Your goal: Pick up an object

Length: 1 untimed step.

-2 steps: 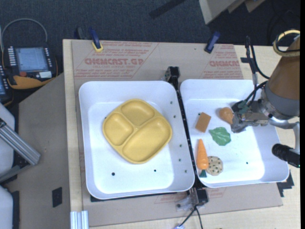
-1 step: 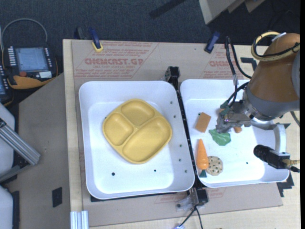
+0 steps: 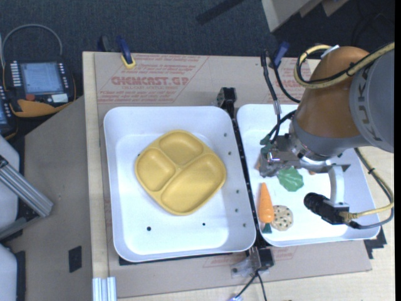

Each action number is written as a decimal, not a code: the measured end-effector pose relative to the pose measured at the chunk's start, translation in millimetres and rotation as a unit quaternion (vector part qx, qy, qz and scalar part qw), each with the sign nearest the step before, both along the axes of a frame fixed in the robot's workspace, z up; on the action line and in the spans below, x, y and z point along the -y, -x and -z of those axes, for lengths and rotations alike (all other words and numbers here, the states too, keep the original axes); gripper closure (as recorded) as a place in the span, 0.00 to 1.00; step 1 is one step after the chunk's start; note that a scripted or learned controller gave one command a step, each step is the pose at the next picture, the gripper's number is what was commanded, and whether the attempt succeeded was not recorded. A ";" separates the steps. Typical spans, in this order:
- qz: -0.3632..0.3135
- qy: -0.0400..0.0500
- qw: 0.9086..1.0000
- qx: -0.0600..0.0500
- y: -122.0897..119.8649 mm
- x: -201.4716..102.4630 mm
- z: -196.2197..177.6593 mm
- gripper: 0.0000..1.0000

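The green toy (image 3: 290, 180) at right of centre, judged light and stiff, is best gripped across its middle; the pincer's (image 3: 272, 158) state cannot be told.

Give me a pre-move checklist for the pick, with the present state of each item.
1. Gripper over the right bin: ok.
2. Green object beside the gripper, within reach: ok.
3. Object seen between the fingers: cannot tell.
4. Carrot and cookie lying apart from the gripper: ok.
5. Yellow divided plate sits in the left bin, away from the arm: ok.
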<state>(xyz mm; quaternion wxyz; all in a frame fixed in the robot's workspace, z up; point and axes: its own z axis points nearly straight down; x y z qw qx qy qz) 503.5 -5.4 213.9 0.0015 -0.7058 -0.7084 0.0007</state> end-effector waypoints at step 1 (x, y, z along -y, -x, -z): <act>-0.001 0.000 1.000 0.001 -3.4 -57.3 7.6 1.00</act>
